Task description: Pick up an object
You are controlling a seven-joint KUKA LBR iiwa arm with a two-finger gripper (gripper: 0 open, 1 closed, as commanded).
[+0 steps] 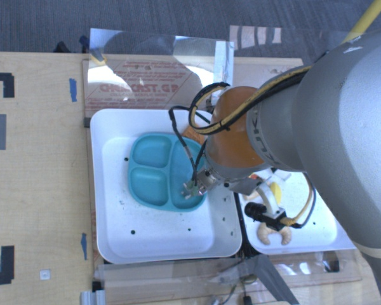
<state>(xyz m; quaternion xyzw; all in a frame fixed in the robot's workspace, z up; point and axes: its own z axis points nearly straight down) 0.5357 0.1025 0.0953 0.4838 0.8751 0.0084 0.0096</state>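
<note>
Hovering at the right rim of the blue plate [160, 170] in the left bin [108, 189], the gripper [192, 190] is seen, but its opening and any hold cannot be told. A slip off the plate's thin, shallow rim could be expected, judged from the flat lie.

Pale wooden bench [38, 189] with two white bins, left [114, 234] and right [320, 230], side by side.
</note>
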